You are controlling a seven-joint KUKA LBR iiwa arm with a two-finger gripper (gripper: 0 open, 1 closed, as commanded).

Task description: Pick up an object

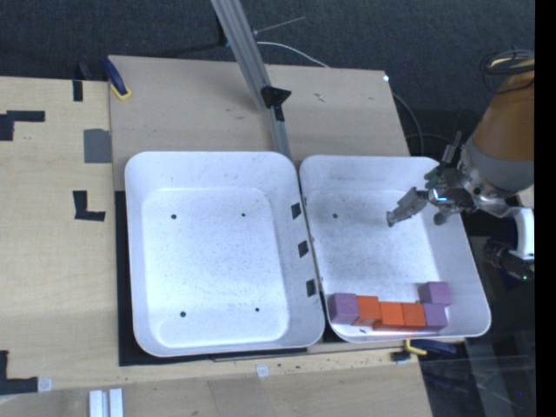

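A row of blocks lies along the front wall of the right bin (452, 250). From the left it runs: a purple block (345, 306), an orange block (368, 309), a longer orange block (403, 315), and at the right end two purple blocks (434, 294), one behind the other. My gripper (416, 215) hangs over the right bin's back right part, well behind the blocks. It is open, its fingers (402, 209) spread, and nothing sits between them.
The left bin (139, 233) stands beside the right one, with a shared raised rim between them. A slanted metal post (248, 50) rises behind the bins. A blue and yellow clamp (430, 348) sits at the bench's front edge.
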